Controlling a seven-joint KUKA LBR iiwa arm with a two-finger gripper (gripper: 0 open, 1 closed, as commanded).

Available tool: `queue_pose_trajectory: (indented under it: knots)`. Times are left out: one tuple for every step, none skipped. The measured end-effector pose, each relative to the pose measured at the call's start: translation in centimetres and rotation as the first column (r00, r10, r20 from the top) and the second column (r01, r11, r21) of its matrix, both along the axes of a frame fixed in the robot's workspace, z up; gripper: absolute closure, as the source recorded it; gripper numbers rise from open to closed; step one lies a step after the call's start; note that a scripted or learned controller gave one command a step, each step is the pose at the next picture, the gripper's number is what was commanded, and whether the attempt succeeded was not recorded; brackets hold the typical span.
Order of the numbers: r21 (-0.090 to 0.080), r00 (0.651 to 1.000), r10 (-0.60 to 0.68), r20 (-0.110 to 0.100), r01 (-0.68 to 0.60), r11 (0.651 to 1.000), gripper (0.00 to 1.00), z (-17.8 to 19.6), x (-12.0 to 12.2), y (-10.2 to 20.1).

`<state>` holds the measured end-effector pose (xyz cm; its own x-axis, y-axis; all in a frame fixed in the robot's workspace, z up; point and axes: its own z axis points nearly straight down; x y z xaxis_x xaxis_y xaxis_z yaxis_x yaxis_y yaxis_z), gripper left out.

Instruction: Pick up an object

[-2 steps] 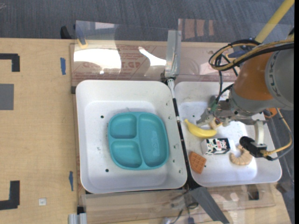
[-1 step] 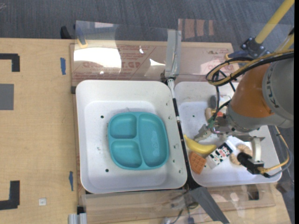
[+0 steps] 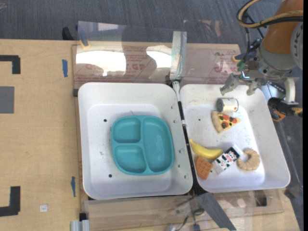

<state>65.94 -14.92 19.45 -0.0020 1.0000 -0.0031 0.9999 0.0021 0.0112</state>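
— What lay where, left to right?

— Left bin [image 3: 91,177] held a teal divided plate [image 3: 142,144], flat and central. Right bin [image 3: 274,177] held the pickables, loose: banana [image 3: 206,151], waffle [image 3: 203,167], pizza slice [image 3: 225,121], small can [image 3: 227,104], a doughnut [image 3: 249,160].

— And you?

— My end effector [image 3: 245,83] hung over the right bin's far edge, fingers spread, gripping nothing. The can lay nearest, probably my likeliest target.
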Motion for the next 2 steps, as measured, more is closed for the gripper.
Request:
queue_pose_trajectory:
  knots:
    - [0.0, 1.0, -0.001, 0.002, 0.001, 1.0, 0.0, -10.1, -2.9, -1.9]
    - [0.002, 1.0, 0.003, 0.012, -0.003, 1.0, 1.0, -8.7, -2.6, -1.7]
